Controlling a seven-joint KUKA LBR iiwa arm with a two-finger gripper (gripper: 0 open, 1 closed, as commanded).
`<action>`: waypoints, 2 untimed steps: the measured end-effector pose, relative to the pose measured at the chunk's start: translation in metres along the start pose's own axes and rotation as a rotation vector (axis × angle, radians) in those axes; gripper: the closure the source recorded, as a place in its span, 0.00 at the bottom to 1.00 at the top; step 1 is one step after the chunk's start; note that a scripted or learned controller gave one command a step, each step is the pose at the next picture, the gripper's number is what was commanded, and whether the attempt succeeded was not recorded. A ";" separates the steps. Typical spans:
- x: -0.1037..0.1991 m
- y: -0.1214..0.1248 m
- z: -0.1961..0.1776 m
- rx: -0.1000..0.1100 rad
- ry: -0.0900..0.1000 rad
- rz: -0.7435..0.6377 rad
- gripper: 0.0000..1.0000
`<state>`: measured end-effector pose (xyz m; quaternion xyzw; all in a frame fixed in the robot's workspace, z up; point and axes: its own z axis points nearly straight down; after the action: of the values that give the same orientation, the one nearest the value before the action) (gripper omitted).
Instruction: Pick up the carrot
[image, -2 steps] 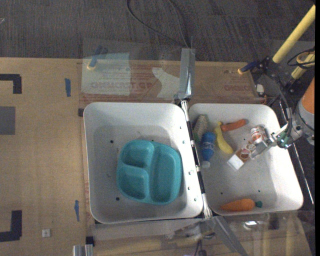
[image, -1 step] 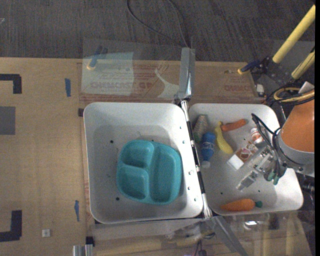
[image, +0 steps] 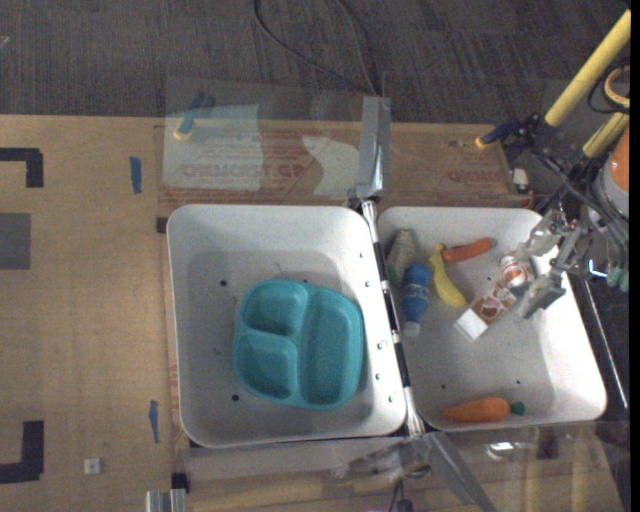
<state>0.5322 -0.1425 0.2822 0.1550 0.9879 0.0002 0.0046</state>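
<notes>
Carrot (image: 479, 409): orange with a green end, lying flat near the right bin's (image: 590, 395) rim at 6 o'clock.
Jaws (image: 548, 272): at 3 o'clock of the right bin, over its edge; apart or together, I cannot tell.
Near the jaws: small carton (image: 484, 312) with red print, unreadable.
Other contents: banana (image: 447, 280), blue bottle (image: 415, 295), orange stick-shaped piece (image: 468, 250) at 12 o'clock.
Left bin (image: 200, 240): teal divided tray (image: 298, 342).
Writing: faint print on the clear sheet (image: 220, 150) on the bench, illegible.

Wooden bench (image: 80, 330) (blue tape bits), dark carpet floor (image: 120, 50).
</notes>
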 end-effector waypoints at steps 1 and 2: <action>0.049 -0.021 0.124 0.000 0.006 -0.177 0.00; 0.052 0.015 0.189 -0.003 -0.023 -0.355 0.00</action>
<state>0.4893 -0.1129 0.0924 -0.0219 0.9996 -0.0011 0.0162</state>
